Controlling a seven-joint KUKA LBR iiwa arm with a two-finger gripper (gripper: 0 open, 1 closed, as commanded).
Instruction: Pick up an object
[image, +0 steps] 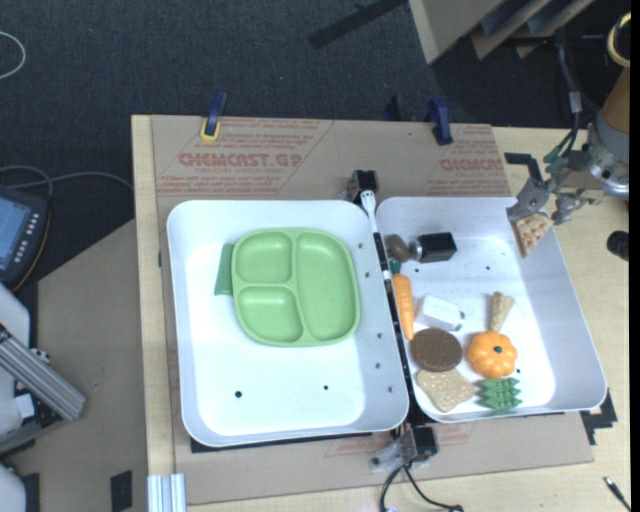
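At the near edge of the right bin (585, 385), around five o'clock of the view, toy foods are crowded together: a green leafy piece (499, 393), a slice of bread (444, 389), a small orange pumpkin (492, 353) and a brown round cookie (437, 349). Just behind them a white block (443, 313), a tan cone (499, 309) and a carrot (402, 305) are laid, the carrot along the bin's left wall. Farther back, at about one o'clock, a black block (436, 245) and a dark brown piece (397, 246) are seen. In the left bin (195, 330) a green divided tray (296, 285) is placed toward the far half.

At two o'clock, over the far right rim, the gripper (537, 215) is held with a waffle-patterned cracker (531, 231) hanging from it. The cracker is pinched between the fingers, and it appears lifted clear of the bin floor, which suggests that the pick is accomplished and only a secure hold remains to be confirmed. The thin grip at the cracker's top edge is judged liable to slip.
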